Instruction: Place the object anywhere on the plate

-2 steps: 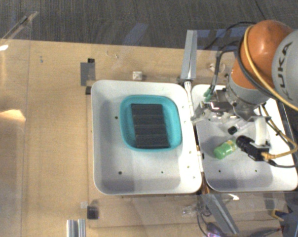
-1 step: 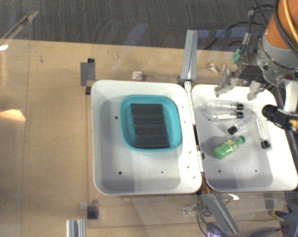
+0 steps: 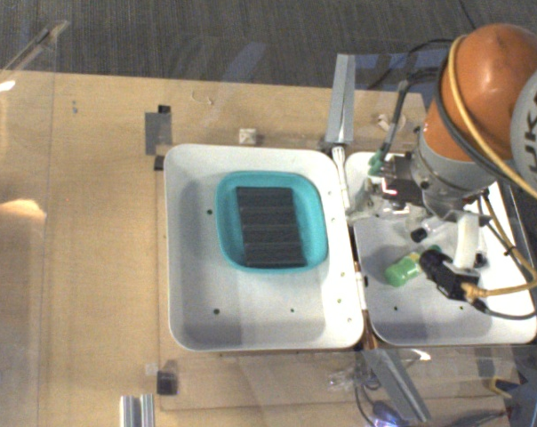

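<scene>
A teal plate point(image 3: 315, 229) with rounded corners lies in the left bin point(image 3: 197, 318), toward its back. A dark ridged rectangular block point(image 3: 269, 227) rests flat on the middle of the plate. A small green object point(image 3: 399, 270) lies on the floor of the right bin point(image 3: 508, 323), near that bin's left wall. My gripper point(image 3: 428, 237) hangs over the right bin, just above and to the right of the green object. Nothing is visibly held in it, and the wrist hides much of the bin's back half.
The two bins meet along a shared wall point(image 3: 353, 265). A grey metal post point(image 3: 341, 100) stands behind that junction. Small black brackets point(image 3: 160, 123) sit on the wooden bench at the left bin's back left corner and front left corner.
</scene>
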`<move>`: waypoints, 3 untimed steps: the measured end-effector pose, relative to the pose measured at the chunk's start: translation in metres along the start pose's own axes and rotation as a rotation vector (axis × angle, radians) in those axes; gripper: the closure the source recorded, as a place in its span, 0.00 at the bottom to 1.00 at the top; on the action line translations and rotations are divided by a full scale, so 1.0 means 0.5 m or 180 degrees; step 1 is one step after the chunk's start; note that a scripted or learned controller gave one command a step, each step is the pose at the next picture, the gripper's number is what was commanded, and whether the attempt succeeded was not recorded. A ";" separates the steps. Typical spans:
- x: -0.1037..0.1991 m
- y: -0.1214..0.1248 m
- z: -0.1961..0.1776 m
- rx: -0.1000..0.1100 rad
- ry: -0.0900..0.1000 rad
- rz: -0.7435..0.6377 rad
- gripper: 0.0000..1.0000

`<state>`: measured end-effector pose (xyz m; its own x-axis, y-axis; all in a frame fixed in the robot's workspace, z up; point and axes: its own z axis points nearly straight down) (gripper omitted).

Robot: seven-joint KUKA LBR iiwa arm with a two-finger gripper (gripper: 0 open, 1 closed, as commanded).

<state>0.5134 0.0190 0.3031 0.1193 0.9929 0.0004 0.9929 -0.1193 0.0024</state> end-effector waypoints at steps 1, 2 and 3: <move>-0.057 0.040 -0.207 -0.0013 0.0001 0.0274 0.00; -0.188 -0.028 -0.263 -0.0012 -0.0002 0.0664 0.00; -0.361 0.006 -0.264 -0.0006 -0.0007 0.1143 0.00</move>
<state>0.4947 -0.1608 0.4351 0.4607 0.8876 -0.0006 0.8876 -0.4607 0.0042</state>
